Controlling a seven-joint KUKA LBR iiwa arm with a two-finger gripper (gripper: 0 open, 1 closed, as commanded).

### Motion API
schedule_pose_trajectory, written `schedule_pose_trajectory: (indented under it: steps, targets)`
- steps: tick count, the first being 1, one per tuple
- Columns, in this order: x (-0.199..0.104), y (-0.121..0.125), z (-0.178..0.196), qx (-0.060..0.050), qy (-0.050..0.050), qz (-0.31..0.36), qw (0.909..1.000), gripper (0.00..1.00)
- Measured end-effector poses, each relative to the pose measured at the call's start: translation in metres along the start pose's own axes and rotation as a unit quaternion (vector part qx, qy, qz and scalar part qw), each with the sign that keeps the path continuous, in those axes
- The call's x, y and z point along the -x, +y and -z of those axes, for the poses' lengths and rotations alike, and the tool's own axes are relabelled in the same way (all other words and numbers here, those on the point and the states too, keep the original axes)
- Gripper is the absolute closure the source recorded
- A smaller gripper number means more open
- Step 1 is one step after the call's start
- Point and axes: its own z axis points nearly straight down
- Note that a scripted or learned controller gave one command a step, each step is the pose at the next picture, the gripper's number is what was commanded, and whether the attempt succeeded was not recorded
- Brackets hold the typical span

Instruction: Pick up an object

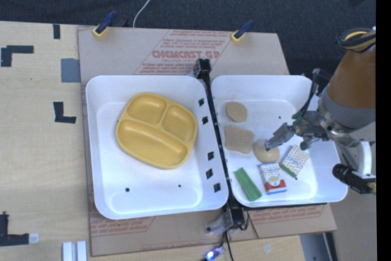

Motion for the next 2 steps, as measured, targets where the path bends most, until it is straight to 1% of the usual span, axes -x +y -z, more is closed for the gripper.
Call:
schedule_pose_trajectory:
  steps: [1, 2]
  targets:
    - [-0.001, 0.003, 0.007, 0.007, -0.001, 0.002, 1.0000, 0.00]
    - [0.001, 0.010, -0.054, 0.005, -0.001, 0.002, 1.0000, 0.00]
